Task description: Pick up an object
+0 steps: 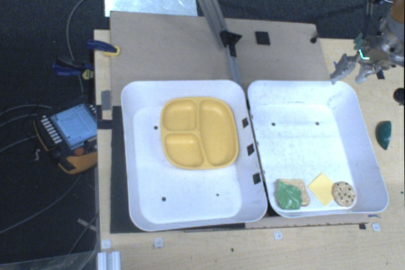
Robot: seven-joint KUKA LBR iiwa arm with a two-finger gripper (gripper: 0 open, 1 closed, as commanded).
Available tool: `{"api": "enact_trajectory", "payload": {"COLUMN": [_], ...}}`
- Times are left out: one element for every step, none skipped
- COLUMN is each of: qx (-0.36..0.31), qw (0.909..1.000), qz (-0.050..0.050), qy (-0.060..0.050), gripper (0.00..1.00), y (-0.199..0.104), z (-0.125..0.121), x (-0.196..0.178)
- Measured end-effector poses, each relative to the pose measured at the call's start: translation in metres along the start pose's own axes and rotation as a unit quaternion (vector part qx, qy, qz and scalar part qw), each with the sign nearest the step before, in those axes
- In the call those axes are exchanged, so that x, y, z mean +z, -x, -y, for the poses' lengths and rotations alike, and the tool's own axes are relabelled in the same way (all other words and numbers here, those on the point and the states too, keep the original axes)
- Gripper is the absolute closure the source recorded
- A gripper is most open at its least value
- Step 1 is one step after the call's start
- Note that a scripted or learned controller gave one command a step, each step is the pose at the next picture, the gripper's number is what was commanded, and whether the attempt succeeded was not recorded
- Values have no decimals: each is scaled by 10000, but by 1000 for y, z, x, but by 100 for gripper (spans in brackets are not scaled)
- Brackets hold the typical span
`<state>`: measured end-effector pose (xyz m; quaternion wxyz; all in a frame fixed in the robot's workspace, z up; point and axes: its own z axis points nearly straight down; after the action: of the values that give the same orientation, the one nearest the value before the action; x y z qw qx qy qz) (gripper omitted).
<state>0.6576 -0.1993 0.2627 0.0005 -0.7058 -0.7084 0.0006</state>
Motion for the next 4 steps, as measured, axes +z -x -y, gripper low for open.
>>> {"api": "enact_trajectory", "payload": {"qx": [-3,6,11,15], "qw": [10000,10000,10000,10000], "qz": [5,9,2,6], "qy": [22,16,5,10], "gripper": [0,0,0,0], "y": [0,4,-1,7], "z": [-1,-3,5,0], "x": [-2,38,85,130]}}
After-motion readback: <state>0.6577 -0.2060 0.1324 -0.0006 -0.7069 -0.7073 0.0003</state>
